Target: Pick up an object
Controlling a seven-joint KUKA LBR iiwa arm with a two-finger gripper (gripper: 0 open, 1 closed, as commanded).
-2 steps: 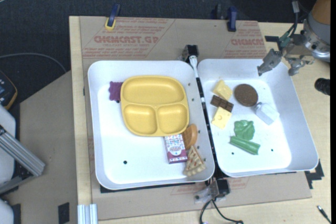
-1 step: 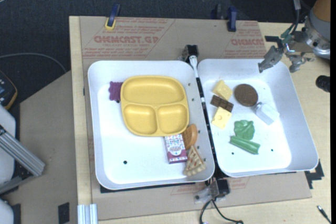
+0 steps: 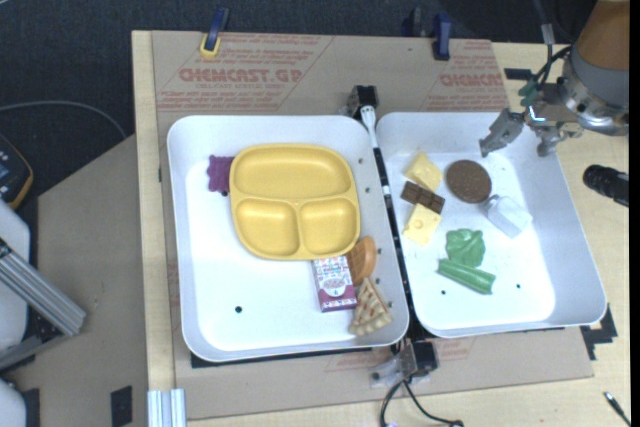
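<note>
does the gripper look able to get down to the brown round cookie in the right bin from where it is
Probably yes. The gripper, fingers spread, hangs above the right bin's upper right part, and the brown round cookie lies uncovered just left of it, a white block close on its lower right.

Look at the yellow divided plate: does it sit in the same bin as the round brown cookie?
No, the yellow plate lies in the left bin, the cookie in the right bin.

Grey arm (image 3: 600,105), orange band (image 3: 607,40), metal wrist.
</note>
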